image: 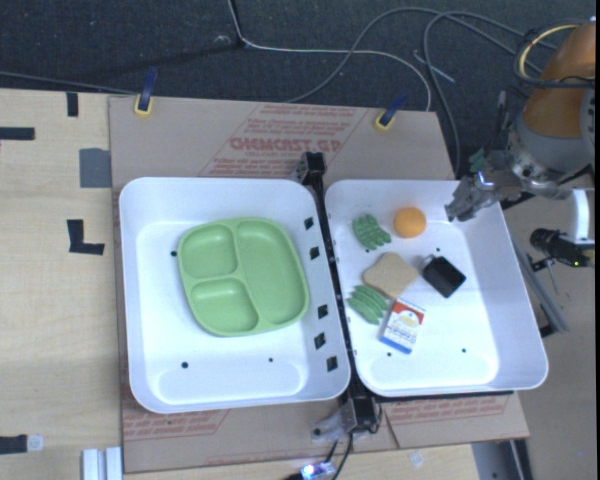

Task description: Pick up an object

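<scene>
You have nothing lifted yet: the gripper (467, 200) hangs over the right bin's (510, 298) far corner, its grip state unreadable, beside the orange (410, 222).

— Any writing you can read?
— Red print on the cardboard sheet (280, 140) behind the two bins; the letters are too blurred to make out.
— And the small box (402, 327)?
— A coloured label, nothing legible.
</scene>
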